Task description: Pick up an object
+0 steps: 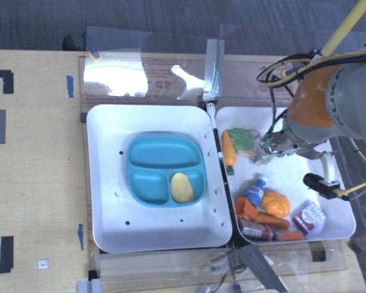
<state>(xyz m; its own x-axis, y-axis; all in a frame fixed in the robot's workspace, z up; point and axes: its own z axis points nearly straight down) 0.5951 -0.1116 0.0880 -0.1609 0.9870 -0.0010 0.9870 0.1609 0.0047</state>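
Gripper (267,153) low at twelve o'clock of right bin (344,223), beside green toy (241,139), probably reaching for it; open or clenched, impossible to tell.

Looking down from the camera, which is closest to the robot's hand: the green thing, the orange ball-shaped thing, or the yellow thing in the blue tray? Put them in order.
From the hand:
1. Green thing, just beside it, top of the right bin.
2. Orange ball-shaped thing, lower in the same bin.
3. Yellow thing, in the blue tray, left bin.
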